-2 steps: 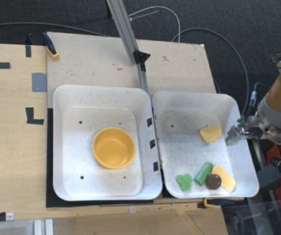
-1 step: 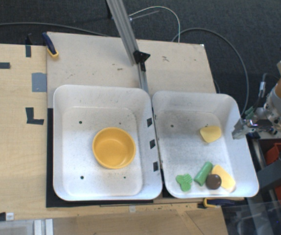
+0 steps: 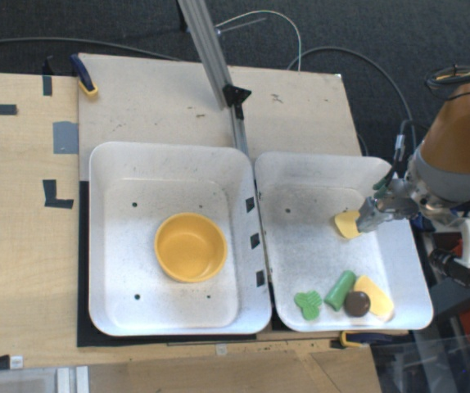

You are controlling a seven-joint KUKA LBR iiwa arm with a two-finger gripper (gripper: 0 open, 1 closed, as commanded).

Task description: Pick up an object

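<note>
The grey arm with its orange band comes in from the right, and its pincer [image 3: 372,216] is down low inside the right-hand shallow white bin [image 3: 317,174], right at the small flat yellow piece [image 3: 347,225] lying toward that bin's right side. The tips look to be touching the yellow piece's right edge, but whether the pincer is spread or pressed together I cannot tell from this angle, and I see nothing clearly held between the tips. So this reads as the grasp attempt itself, tool at the target, lift not yet made. Down at the near edge of the same bin sits a cluster: a green leafy plastic piece [image 3: 308,304], a green cylinder [image 3: 341,291] leaning beside it, a dark brown round piece [image 3: 357,303] and a yellow rounded lump [image 3: 376,297] touching it. Over in the left-hand white bin [image 3: 104,219], a yellow round bowl [image 3: 190,246] sits alone, well apart from the action. My call on what's next: close firmly on that flat yellow piece, then rise straight up; it's thin and could slip out or slide along the bin floor toward the wall.
</note>
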